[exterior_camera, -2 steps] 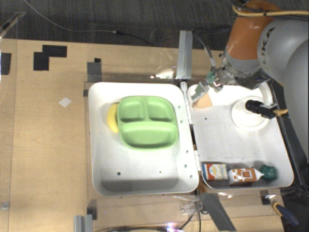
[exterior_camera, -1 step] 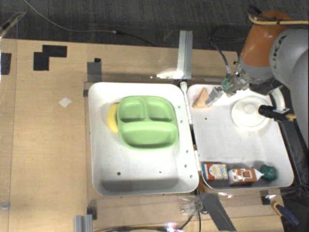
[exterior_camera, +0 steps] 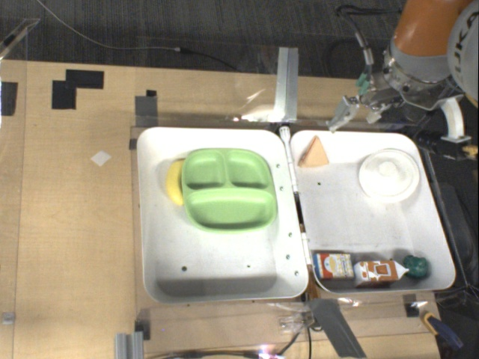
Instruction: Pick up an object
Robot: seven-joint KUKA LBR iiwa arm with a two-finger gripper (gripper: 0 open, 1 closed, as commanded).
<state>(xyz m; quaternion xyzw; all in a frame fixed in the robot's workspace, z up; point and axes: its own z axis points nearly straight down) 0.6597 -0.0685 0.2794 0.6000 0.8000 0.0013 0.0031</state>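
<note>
Right now I am looking down on a light wooden table [exterior_camera: 67, 223] that is carrying two shallow white bins side by side. My grey arm with the orange band [exterior_camera: 434, 21] is reaching in from the upper right, and its gripper [exterior_camera: 358, 105] is hanging just past the far rim of the right white bin [exterior_camera: 441, 223], above the table rather than over the bin floor. The fingers are pointing down and to the left; I cannot tell how far apart they are sitting, and nothing is showing between them.

Inside the right bin, a small orange wedge-shaped block [exterior_camera: 315, 153] is lying in the far left corner, near the gripper but apart from it. A round white lid-like disc [exterior_camera: 388, 173] is resting toward the far right. Along the near wall, a small brown and white carton [exterior_camera: 334, 266] and a second brown carton [exterior_camera: 378, 272] are lying on their sides, with a dark green rounded object [exterior_camera: 416, 267] just beside them.

The left white bin [exterior_camera: 161, 253] is holding a green plastic divided tray [exterior_camera: 227, 188], which is partly covering a yellow object [exterior_camera: 174, 183] at its left edge.
</note>
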